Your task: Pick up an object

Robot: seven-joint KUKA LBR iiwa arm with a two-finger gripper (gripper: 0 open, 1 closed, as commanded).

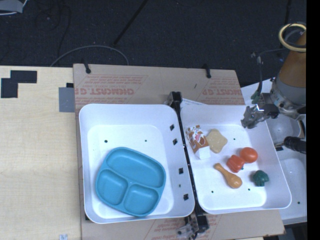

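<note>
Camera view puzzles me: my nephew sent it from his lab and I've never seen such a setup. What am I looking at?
One camera looks down at a slant on a bench with two shallow white bins. The grey and orange shape at the right is a robot arm; its gripper hovers over the right bin's upper right corner, with nothing in it. The left bin holds a blue divided plate. The right bin holds small toy foods: a carton, a beige slice, a drumstick, two orange-red pieces and a small dark green piece. The arm's job is to pick up an object.
</note>
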